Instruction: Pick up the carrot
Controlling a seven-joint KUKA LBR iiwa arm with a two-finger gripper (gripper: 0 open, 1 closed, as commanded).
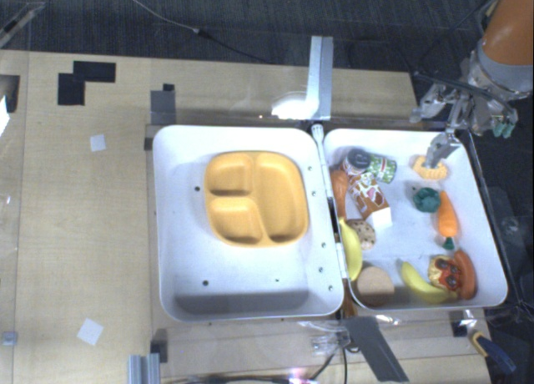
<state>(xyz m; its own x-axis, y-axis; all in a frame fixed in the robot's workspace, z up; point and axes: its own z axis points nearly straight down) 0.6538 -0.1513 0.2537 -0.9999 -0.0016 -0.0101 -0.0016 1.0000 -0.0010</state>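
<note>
The carrot is a short orange piece with a green stub at its near end. It lies lengthwise near the right wall of the right bin. My gripper hangs over the bin's far right corner, just above a small yellow toy. It is up and slightly left of the carrot, apart from it. Nothing shows in its grasp.
A green toy sits just left of the carrot. A red-and-yellow food toy and a banana lie nearer. A can, a packet, a cookie and a bun crowd the bin's left. The left bin holds a yellow divided plate.
</note>
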